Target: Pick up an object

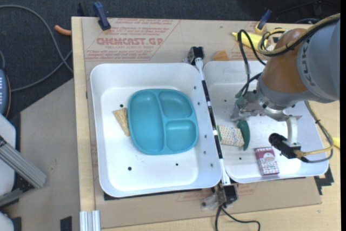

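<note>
Bench (135, 40) of pale board carried two shallow white bins side by side, the left bin (108, 170) at nine o'clock of the scene and the right bin (227, 76) at three o'clock. In the left bin a teal divided plate (162, 120) lay flat near the middle, and a tan cracker-like piece (121, 118) poked out from under the plate's nine o'clock edge, touching it. The grey arm (321, 67) with its orange band (284, 70) reached in from three o'clock and hung over the right bin, with the gripper (244, 112) low over the bin's nine o'clock side. Whether the tool was wide, narrow or holding anything could not be told, since the wrist covered much of it. Just beneath it, at its six o'clock, a dark green curved object (245, 134) lay against a speckled pale sponge-like block (230, 136) near the wall shared by the bins. A small red packet (267, 162) rested at the right bin's six o'clock edge, apart from those two. Blue clamps (100, 14) gripped the board at its twelve o'clock edge.
</note>
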Tool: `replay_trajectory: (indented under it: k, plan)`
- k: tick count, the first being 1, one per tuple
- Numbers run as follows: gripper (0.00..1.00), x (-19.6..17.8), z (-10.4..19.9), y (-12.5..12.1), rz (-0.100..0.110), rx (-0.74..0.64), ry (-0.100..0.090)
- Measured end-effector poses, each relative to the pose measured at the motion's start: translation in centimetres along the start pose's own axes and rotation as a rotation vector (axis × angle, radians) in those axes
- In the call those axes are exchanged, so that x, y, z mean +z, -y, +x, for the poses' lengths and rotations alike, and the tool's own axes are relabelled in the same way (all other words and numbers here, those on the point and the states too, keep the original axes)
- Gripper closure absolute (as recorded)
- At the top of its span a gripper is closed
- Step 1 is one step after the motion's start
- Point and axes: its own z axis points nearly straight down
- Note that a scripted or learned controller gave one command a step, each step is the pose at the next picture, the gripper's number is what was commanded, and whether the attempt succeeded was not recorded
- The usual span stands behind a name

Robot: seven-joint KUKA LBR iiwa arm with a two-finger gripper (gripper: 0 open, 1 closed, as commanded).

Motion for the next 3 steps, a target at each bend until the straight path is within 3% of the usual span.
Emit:
replay_trajectory:
  k: [2,3]
  plan:
    - [0.00,0.0,-1.5,4.7,0.000,0.000,-0.001]
    - [0.00,0.0,-3.9,7.6,-0.001,0.000,-0.001]
